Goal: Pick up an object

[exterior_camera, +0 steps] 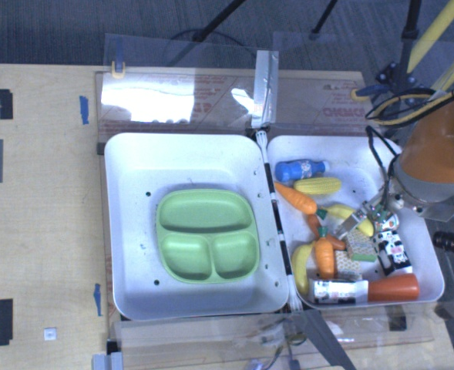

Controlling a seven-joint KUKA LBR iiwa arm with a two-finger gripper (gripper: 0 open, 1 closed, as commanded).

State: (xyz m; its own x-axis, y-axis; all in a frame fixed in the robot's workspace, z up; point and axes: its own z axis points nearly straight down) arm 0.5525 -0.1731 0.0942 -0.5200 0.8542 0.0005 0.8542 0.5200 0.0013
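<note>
The right bin (431, 241) holds a jumble of toy foods. A blue bottle (300, 168) and a yellow corn cob (317, 185) lie at its far left. An orange carrot (296, 198) lies along the left wall. My gripper (363, 219) hangs low over the middle of the pile, beside a yellow piece (339, 212) and just above a speckled flat item (358, 247). The pile partly hides its tip, and I see nothing lifted clear of the heap. The arm's orange band (441, 154) is at the right.
The left bin (126, 206) bears a green divided plate (207, 233). Along the right bin's front lie a white tube (340, 289) and a red-orange bottle (393, 286). A black-and-white item (390, 247) lies to the gripper's right. Clear panels stand behind the bins.
</note>
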